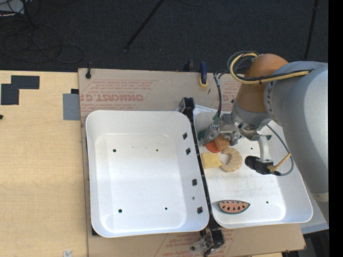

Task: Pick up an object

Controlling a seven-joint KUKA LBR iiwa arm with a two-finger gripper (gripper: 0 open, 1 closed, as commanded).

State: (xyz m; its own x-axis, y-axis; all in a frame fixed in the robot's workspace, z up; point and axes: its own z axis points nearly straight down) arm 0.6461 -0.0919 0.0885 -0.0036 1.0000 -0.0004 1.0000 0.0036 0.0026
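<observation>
Several toy foods lie in the right bin (278, 210). A red-orange piece (218, 144) rests near the bin's left wall, beside a yellow block (210, 160) and a tan ring-shaped piece (232, 160). A watermelon slice (233, 206) sits near the front edge. My gripper (222, 132) hangs low at the back left of this bin, right above the red-orange piece and partly covering it. Its tip is lost in clutter and shadow.
The left bin (96, 143) sits next to the right one, split from it by a black divider (194, 159). The grey arm with its orange band (265, 68) fills the right side. Cables trail around the wrist.
</observation>
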